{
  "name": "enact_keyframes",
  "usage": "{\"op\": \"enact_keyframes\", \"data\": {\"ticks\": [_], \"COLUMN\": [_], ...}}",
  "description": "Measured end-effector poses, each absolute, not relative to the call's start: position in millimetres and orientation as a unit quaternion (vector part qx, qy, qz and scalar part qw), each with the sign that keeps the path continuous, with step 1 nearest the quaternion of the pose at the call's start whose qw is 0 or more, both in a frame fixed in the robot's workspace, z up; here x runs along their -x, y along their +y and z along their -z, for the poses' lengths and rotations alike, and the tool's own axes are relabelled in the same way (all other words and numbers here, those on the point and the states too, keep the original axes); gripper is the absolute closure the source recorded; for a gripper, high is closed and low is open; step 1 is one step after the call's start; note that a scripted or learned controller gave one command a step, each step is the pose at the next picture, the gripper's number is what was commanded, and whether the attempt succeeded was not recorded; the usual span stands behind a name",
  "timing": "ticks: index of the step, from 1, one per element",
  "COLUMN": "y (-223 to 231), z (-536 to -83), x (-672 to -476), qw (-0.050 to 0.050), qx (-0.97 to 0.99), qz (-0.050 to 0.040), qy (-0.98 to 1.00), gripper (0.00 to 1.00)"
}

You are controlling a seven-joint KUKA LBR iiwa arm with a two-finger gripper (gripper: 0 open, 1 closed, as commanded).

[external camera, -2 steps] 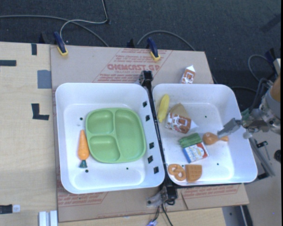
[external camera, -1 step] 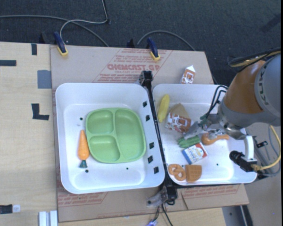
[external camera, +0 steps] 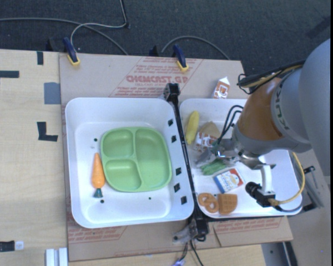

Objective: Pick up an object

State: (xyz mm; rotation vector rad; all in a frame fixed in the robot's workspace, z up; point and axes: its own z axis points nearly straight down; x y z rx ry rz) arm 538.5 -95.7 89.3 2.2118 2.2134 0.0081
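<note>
— Orange carrot [external camera: 97,172] lies at the left of the left bin [external camera: 77,148], just beside a green divided plate [external camera: 136,159]. Right bin [external camera: 291,206]?
— Yellow corn [external camera: 192,125] by the divider, tan item [external camera: 209,131] next to it. Green piece [external camera: 212,168] mid-bin, a small blue-and-white packet [external camera: 228,179] below it, pretzel [external camera: 207,202] and brown cookie [external camera: 228,203] at the near edge.
— The jaws [external camera: 221,151]?
— Down among the clutter above the green piece. Spread or pinching: cannot tell. A small carton [external camera: 221,87] lies on the counter beyond the bin.
</note>
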Motion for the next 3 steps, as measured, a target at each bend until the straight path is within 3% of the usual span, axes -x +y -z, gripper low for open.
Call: {"op": "enact_keyframes", "data": {"ticks": [1, 2, 3], "y": [-96.7, -95.6, -29.0], "z": [-89.9, -101.6, -184.4], "x": [-532.4, -532.7, -539.0], "qw": [0.009, 0.006, 0.0], "qx": [-0.707, -0.707, -0.706], "qz": [-0.0042, -0.0046, -0.0002], "qy": [0.708, 0.708, 0.708], "gripper": [0.0, 1.0, 1.0]}}
